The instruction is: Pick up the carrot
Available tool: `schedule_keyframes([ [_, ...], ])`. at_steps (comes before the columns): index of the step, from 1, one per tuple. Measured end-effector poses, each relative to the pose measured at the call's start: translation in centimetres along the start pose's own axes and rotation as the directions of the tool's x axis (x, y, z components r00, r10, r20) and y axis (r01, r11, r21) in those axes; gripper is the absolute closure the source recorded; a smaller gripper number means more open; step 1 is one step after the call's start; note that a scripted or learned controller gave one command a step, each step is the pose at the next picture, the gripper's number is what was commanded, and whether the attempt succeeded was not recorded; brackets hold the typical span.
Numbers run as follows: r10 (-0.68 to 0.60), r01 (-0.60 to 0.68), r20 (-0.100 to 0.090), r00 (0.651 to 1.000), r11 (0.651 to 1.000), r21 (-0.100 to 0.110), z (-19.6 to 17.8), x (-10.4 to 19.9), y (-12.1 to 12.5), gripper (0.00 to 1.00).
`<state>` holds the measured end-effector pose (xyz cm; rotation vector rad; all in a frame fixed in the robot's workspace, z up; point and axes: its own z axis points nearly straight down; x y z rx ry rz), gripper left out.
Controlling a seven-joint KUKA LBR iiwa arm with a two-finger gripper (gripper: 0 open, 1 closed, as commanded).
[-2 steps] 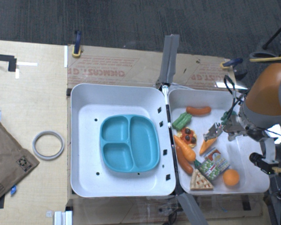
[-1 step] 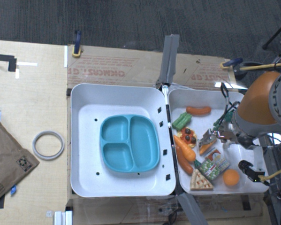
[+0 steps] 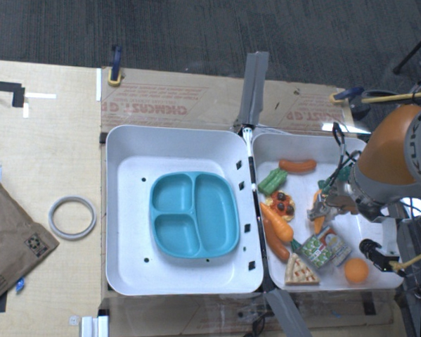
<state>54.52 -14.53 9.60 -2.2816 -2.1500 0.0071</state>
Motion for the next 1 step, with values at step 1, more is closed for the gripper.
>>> schedule_keyframes([
  [1,-0.301,0.301,0.004,0.954,0.954,-0.004,-9.36,6.76,4.10,1.00],
])
